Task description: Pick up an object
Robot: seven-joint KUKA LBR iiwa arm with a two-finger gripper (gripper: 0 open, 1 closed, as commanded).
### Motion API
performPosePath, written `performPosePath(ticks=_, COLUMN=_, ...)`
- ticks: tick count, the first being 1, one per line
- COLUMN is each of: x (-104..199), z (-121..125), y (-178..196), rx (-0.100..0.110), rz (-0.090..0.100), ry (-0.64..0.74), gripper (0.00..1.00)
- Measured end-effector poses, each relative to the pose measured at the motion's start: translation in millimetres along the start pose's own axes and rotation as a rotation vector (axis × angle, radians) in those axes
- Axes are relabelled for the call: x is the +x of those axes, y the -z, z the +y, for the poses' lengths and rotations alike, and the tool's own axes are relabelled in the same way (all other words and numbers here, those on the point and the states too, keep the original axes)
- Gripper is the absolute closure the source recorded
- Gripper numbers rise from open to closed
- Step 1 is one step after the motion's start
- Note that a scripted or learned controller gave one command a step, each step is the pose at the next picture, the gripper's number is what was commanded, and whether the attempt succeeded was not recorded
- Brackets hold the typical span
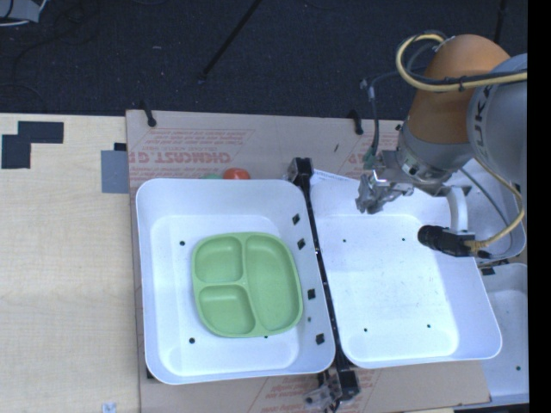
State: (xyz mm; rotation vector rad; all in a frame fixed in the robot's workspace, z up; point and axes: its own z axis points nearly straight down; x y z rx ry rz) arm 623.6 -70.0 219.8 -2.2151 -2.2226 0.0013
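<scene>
A light green divided plate (247,284) with three compartments lies flat in the left white bin (164,231), near its middle. My gripper (373,198) hangs over the far edge of the right white bin (405,317), well to the right of the plate and apart from it. I see nothing held at the gripper.
A small red-orange object (236,175) with a bit of green beside it sits just behind the left bin's far wall, on the cardboard sheet (198,149). A black divider (314,265) with clips runs between the two bins. The arm's orange band (452,84) rises at the upper right.
</scene>
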Motion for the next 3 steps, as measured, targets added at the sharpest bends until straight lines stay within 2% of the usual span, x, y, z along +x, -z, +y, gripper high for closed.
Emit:
performPosePath(ticks=2, x=119.9, z=6.8, y=-0.5, rx=0.0, rz=-0.001, ry=0.0, gripper=1.0)
performPosePath(ticks=3, x=168.5, z=5.1, y=13.2, rx=-0.001, rz=0.0, ry=0.001, gripper=1.0)
